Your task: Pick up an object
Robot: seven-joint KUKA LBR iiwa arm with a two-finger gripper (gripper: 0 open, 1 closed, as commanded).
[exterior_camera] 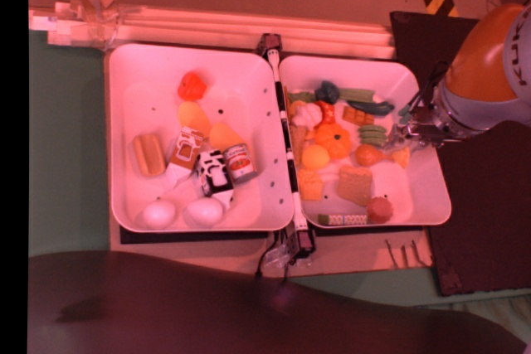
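I reach in from three o'clock, my orange-banded wrist hanging over the right rim of the right bin (pixel 431 203). My gripper (pixel 409 131) sits low at that bin's three o'clock edge, and I cannot tell from this slant whether anything lies in it or how it stands.

Just at my tip, toward seven o'clock, lies a small orange wedge (pixel 401 157), and beside it at nine o'clock an orange chicken leg (pixel 368 154). Further toward nine o'clock sits the orange pumpkin (pixel 335 142), with a yellow lemon (pixel 315 156) touching it at its seven o'clock. A stack of green beans (pixel 372 133) lies between the pumpkin and me. At the bin's twelve o'clock side rests a dark green vegetable (pixel 328 90) and a long green pod (pixel 370 106). Toward six o'clock lie a tan slice of bread (pixel 355 185) and a reddish round piece (pixel 379 209).

The left bin (pixel 124 95) is well apart from me at nine o'clock. It holds a red pepper (pixel 192 84) near its twelve o'clock, a hot dog bun (pixel 149 154) at nine, a soup can (pixel 239 161) near the centre, a black-and-white milk carton (pixel 214 172) beside it, and two white eggs (pixel 182 213) at six o'clock.
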